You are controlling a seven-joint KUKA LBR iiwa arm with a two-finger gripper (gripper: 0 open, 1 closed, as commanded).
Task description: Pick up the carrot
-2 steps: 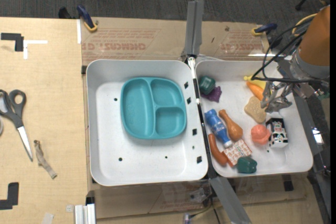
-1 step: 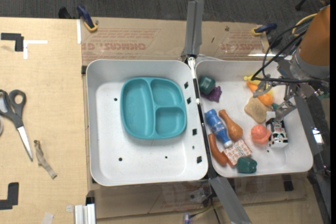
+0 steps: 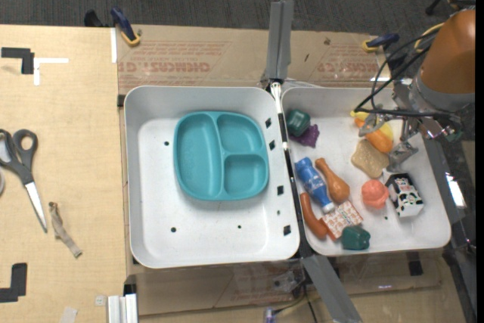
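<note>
Overhead view of the bench, with two white bins side by side. Note the left bin [image 3: 151,238], which holds a teal plate [image 3: 223,155] with three compartments. The right bin [image 3: 431,234] holds the loose items.

Find the carrot [image 3: 333,178] near the middle of the right bin. It is an orange tapered piece lying on a slant, with its narrow end toward the far rim and its thick end toward you. A blue bottle [image 3: 312,181] lies just beside it on its left, roughly parallel. A red sausage [image 3: 311,215] lies beyond the bottle's near end, against the bin's left wall. A red-and-white packet [image 3: 344,217] sits just below the carrot's thick end, and a dark green piece [image 3: 355,238] lies near the front rim.

Observe the arm [image 3: 450,57] entering from the right (orange band uppermost). Its gripper [image 3: 404,144] hangs over the far right corner of the right bin, beside a bread slice [image 3: 369,159] and a yellow piece [image 3: 382,136]. It is well apart from the carrot, with the bread between them. You cannot tell from this angle whether the gripper is open or closed, and nothing is visibly held in it.

Also in the right bin are a round orange-pink fruit [image 3: 374,193], a black-and-white carton [image 3: 404,197] to its right, and a green piece [image 3: 297,121] touching a purple one [image 3: 306,135] at the far left corner. Scissors [image 3: 23,170] lie on the bench, far left of both bins.
</note>
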